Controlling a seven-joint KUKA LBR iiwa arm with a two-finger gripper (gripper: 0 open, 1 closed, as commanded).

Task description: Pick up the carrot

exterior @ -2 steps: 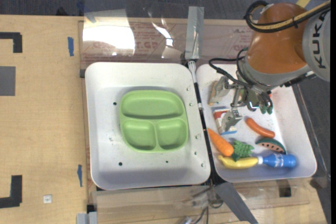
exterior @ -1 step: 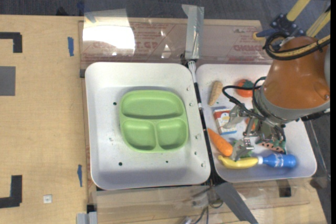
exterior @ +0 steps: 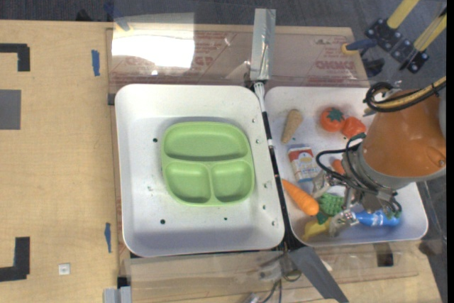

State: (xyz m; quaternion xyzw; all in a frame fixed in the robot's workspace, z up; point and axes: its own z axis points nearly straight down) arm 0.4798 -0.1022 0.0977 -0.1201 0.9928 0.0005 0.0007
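Orange, tapered and smooth: carrot (exterior: pixel 301 198) lying flat at seven o'clock in the right bin (exterior: pixel 418 222), tip toward ten, unlifted. Gripper (exterior: pixel 345 216) low at the carrot's four o'clock, beside green broccoli (exterior: pixel 329 206) and a blue bottle (exterior: pixel 374 219); jaw spread too tangled in cables to tell. Grasp and lift left to do, by the look of it. Glossy green divided tray (exterior: pixel 207 161) in the left bin (exterior: pixel 135 152).
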